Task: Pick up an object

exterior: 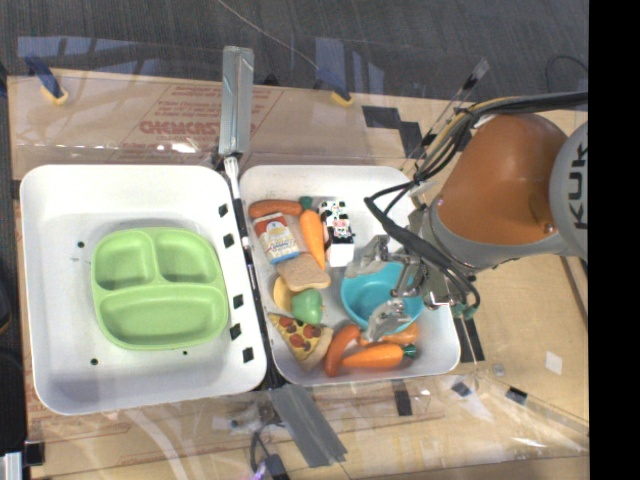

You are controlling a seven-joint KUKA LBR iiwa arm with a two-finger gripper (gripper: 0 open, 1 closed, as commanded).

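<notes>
Left bin [45, 268] holding green divided plate [158, 288], right bin [440, 353] crowded with toy food, claw [392, 293] over blue bowl [368, 293], grip unclear

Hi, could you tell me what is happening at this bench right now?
A grey robot arm reaches in from the right, its end effector lowered into the right bin over a blue bowl. That bin is crowded with toy food: carrots, a pizza slice, a slice of bread. The left bin holds a green divided plate. Nothing looks lifted yet.
</notes>
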